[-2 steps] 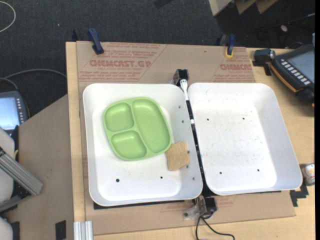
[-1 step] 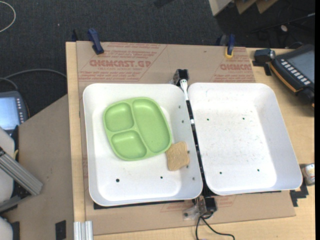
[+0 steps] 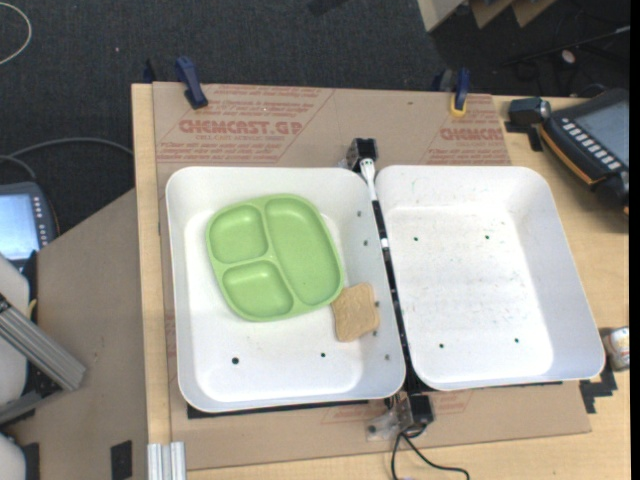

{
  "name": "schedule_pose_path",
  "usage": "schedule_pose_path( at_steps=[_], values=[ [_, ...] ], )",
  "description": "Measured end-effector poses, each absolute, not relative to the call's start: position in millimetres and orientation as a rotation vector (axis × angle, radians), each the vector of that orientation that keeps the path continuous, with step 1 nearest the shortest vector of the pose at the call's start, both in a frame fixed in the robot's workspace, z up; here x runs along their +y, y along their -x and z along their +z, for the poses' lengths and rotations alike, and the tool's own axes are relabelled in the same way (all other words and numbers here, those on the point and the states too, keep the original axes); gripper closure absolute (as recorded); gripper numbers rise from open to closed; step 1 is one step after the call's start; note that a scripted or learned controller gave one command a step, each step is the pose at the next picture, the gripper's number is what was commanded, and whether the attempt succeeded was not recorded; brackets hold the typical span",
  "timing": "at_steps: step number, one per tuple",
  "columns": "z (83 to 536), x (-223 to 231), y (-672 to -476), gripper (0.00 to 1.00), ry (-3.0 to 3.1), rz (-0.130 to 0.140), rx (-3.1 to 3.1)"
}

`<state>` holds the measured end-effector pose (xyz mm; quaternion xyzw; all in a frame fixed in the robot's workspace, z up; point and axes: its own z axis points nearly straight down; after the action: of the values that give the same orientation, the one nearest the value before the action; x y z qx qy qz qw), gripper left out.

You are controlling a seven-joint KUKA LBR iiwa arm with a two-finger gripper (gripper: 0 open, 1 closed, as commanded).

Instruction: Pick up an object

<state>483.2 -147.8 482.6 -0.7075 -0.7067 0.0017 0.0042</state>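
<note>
A green divided plate (image 3: 274,257) with three compartments lies in the left white bin (image 3: 200,368), toward its upper middle. A small tan square piece, like a cracker or sponge (image 3: 355,312), rests just off the plate's lower right corner, close to the bin's right wall. The right white bin (image 3: 560,308) stands beside it, the two meeting along a dark seam.
Both bins sit on a brown cardboard sheet (image 3: 250,118) held by blue and yellow clamps at its far edge. A handheld control pendant (image 3: 590,143) lies at the upper right. Cables trail below the bins at the front.
</note>
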Motion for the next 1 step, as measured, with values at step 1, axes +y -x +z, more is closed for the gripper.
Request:
schedule_pose_path(
  at_steps=[1],
  values=[
    [379.9,-121.1,-478.2,1.00,2.213,0.009,-2.215]
  ],
)
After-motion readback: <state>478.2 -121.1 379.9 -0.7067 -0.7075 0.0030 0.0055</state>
